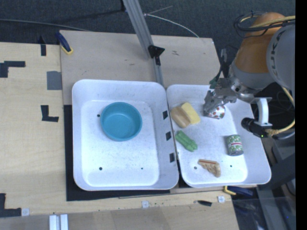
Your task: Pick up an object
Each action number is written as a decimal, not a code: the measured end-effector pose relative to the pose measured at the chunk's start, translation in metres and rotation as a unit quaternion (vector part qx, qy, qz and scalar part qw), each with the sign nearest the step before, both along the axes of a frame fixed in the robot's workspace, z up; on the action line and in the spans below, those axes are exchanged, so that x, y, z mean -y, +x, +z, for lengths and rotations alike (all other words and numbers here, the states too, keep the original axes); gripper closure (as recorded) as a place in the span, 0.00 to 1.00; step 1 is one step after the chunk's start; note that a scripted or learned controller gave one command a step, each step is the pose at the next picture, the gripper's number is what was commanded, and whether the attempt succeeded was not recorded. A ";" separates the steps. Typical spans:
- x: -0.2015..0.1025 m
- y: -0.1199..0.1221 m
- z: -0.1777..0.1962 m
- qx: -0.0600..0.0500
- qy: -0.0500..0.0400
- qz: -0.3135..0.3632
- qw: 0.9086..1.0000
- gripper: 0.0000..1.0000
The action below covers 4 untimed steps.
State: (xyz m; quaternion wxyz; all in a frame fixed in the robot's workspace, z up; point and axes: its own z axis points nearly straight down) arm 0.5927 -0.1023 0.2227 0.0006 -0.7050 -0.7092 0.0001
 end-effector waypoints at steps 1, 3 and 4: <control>-0.049 0.013 -0.010 0.000 0.000 0.000 1.000 1.00; -0.149 0.045 0.000 0.001 0.000 0.000 1.000 1.00; -0.199 0.069 -0.001 0.001 0.000 0.000 1.000 1.00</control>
